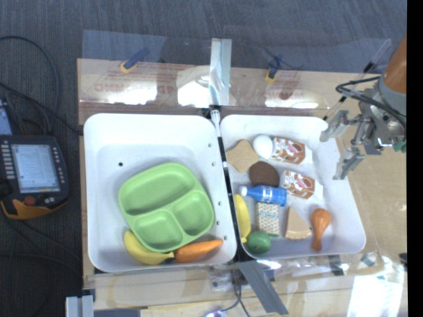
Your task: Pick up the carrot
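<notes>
Orange tapered carrot (198, 249) lies just below the green divided plastic plate (167, 207), touching its near rim. Well right of that plate, the two-finger tool (349, 152) hangs spread, holding nothing.

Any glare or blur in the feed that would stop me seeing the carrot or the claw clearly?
In the camera view, glare washes out the clear sheet behind the bins, not the bins themselves; the carrot in the left bin, beside the green tray, is evenly lit and sharp enough; the claw over the right bin's edge is slightly soft, with only faint shadows around.
</notes>
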Available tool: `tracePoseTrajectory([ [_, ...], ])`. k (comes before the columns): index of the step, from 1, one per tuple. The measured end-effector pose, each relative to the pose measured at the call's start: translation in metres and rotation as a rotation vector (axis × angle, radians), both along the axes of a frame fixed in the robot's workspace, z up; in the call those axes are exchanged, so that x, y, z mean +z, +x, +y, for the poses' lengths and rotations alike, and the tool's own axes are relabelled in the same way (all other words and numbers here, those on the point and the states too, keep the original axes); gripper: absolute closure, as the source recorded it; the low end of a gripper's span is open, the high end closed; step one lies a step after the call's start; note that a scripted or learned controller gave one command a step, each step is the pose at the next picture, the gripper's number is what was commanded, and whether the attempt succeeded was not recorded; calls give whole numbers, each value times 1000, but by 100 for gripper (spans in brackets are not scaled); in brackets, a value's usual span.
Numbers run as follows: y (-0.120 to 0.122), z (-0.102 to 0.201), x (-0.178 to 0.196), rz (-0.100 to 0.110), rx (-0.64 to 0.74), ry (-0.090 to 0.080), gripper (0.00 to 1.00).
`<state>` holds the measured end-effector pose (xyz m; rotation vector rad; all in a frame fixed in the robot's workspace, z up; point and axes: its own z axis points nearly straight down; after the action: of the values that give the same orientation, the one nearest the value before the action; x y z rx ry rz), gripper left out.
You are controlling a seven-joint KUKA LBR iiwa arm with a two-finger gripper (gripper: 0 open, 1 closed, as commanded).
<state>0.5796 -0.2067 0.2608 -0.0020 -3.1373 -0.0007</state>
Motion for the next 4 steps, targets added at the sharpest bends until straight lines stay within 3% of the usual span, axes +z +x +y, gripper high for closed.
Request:
tracePoseTrajectory([
  [1,-33,-14,-149,11,-250,2,0],
  [2,-50,75,-163,-42,-175,-12,0],
  [3,-82,32,-164,-45,-241,-4,0],
  [4,-78,32,-156,-54,-239,-7,100],
])
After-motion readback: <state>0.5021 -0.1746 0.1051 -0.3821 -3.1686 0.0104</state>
